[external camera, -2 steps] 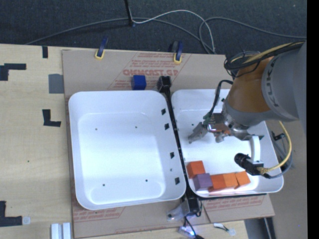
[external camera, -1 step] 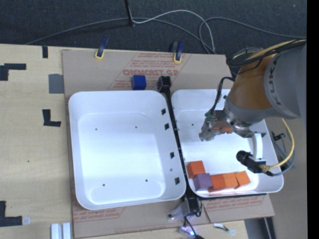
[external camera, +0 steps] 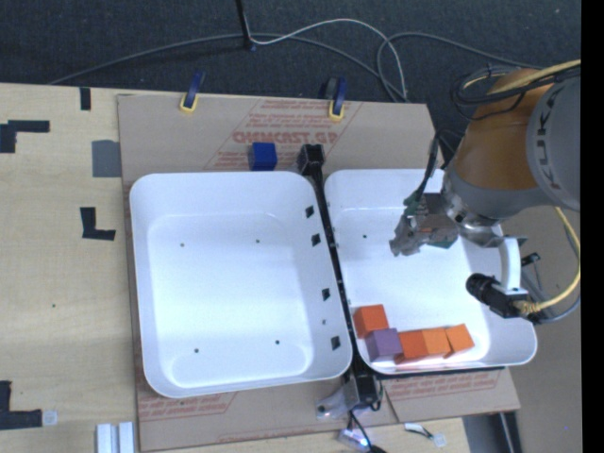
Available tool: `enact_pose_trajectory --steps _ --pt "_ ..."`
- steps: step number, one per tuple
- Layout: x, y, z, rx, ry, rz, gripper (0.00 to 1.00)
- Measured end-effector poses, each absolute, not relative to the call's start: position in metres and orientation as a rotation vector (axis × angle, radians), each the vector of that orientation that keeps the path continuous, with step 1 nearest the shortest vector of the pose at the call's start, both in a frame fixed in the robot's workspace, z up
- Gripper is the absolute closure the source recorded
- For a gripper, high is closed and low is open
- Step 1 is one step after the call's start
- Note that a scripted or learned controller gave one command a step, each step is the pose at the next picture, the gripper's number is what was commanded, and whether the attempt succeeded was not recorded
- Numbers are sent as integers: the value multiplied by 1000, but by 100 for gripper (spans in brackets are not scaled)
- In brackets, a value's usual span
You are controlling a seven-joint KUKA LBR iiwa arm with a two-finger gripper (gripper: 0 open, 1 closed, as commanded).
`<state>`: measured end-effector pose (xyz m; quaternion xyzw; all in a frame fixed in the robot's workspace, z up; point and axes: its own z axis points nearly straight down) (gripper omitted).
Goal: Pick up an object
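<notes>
The pickable things all sit at the near end of the right bin point(external camera: 491, 352): an orange block point(external camera: 370, 318) standing alone, a purple block point(external camera: 383, 344) touching it at its five o'clock, then a row of orange blocks point(external camera: 436, 342) running off toward three o'clock along the bin's front wall. They are packed close, the purple one wedged between orange neighbours.

The gripper point(external camera: 411, 238) hangs over the middle of the same bin, at about twelve o'clock from the blocks and well apart from them, with nothing in it. From here its tip is a blur of grey metal, and I cannot tell how it is set.

To my eye the step in hand is the approach. The lone orange block looks the best target, since its far and left faces are free; the arm would need to travel toward six o'clock, then come down square over it so the neighbours are not nudged. The row against the wall looks harder, with little room beside it.

The left bin point(external camera: 160, 253) sits flush alongside, joined by a black clip strip point(external camera: 326, 253). Both rest on a cardboard sheet point(external camera: 226, 130) held by two clamps point(external camera: 192, 94) at its far edge, where a small blue block point(external camera: 263, 155) lies outside the bins. Cables point(external camera: 311, 31) trail over dark carpet beyond.
</notes>
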<state>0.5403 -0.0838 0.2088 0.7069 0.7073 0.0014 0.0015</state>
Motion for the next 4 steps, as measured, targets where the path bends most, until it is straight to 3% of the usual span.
enact_pose_trajectory --steps 1,4 --pt "541 -84 227 2221 2221 1 100" --pt "548 62 212 2218 2227 -1 100"
